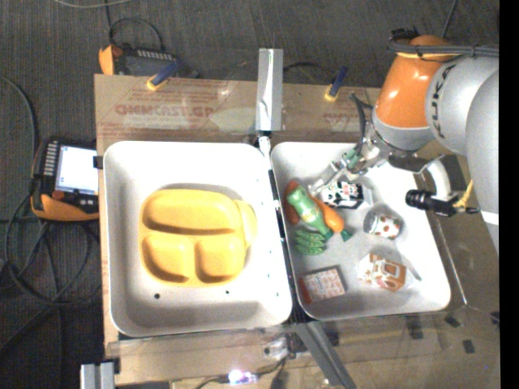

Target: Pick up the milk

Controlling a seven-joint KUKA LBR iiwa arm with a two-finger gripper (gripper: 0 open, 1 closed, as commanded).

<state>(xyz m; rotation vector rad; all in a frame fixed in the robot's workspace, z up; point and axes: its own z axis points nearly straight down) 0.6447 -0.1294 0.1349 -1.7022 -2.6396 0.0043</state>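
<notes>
Floor: dark carpet all around the bench, loose cables across it, a handheld pendant (66,177) lying left of the bench.
Bench (186,112): pale board, two blue clamps (162,73) on its far edge, a metal post (269,87) standing at the far edge between the bins.
Left bin (122,298): filled mostly by a yellow divided tray (195,233); bare white strip along the near edge and down the left wall.
Right bin (422,290): items crowded in its left half and middle; open white floor in the far right corner and along the right wall.
Milk (342,193): small black-and-white carton, far half of the right bin, left of centre, well clear of the far wall.
Neighbours: green bottle (306,205) and carrot (331,217) just beside the milk on its left and near sides; green bunch (308,240) nearer still; round spotted cup (383,224) near its right; brown-and-white box (381,272) and flat red packet (323,284) by the near edge, well apart from the milk.
Gripper (350,168): directly over the far side of the milk, just beside it or touching; contact not clear.
Grip state: not readable from this angle.
Arm (413,96): over the far right corner of the right bin, orange band above the wrist.
</notes>
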